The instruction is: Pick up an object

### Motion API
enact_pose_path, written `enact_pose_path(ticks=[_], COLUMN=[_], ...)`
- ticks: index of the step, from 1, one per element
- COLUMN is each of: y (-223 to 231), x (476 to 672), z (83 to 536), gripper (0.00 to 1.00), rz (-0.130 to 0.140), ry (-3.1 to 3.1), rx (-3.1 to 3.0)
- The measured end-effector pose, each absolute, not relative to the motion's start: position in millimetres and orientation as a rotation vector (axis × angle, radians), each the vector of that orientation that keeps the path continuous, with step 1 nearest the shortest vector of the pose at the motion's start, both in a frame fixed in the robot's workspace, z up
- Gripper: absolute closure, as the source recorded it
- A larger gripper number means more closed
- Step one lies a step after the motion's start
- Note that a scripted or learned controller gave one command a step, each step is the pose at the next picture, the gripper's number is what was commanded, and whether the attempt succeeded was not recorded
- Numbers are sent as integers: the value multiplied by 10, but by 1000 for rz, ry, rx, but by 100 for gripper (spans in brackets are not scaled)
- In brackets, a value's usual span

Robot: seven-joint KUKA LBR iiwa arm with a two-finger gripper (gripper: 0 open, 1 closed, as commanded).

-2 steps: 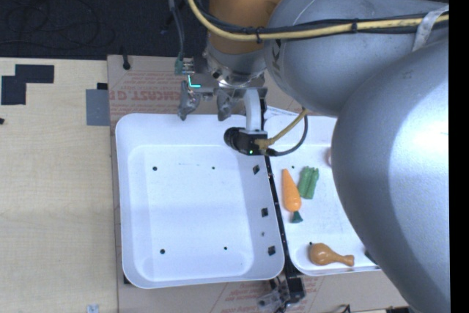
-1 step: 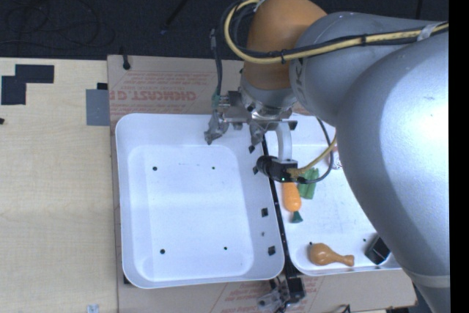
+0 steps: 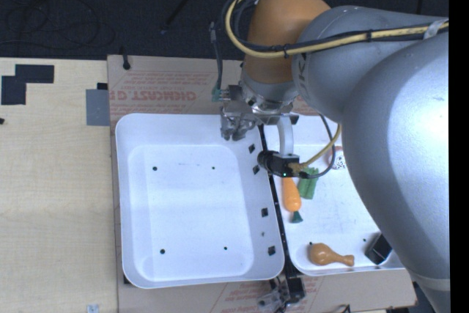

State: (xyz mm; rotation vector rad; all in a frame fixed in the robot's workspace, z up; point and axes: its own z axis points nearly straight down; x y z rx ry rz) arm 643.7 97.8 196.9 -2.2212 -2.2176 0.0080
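My gripper (image 3: 234, 125) hangs over the far right corner of the left white bin (image 3: 123, 179), close to the divide between the two bins. Nothing shows beneath it or in it. In the right bin (image 3: 338, 220) an orange carrot with a green tip (image 3: 292, 196) lies near the left wall, and a small green piece (image 3: 308, 185) touches its right side. A tan pear-shaped object (image 3: 329, 254) rests near that bin's front rim. A black object (image 3: 378, 248) sits at the front right, partly hidden by the arm.
The large grey arm (image 3: 396, 121) covers most of the right bin's far and right parts. Brown cardboard (image 3: 168, 88) lies under both bins. A pale wooden benchtop (image 3: 51, 194) stretches to the left.
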Motion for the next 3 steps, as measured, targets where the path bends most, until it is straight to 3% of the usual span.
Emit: enact_pose_path(ticks=[1, 2, 3], y=[1718, 2480, 2427], x=[6433, 6421, 6333], z=[1895, 2565, 3886], gripper=[100, 100, 100], rz=[2, -7, -15], ry=[-2226, -2229, -2226], rx=[-2214, -2215, -2222])
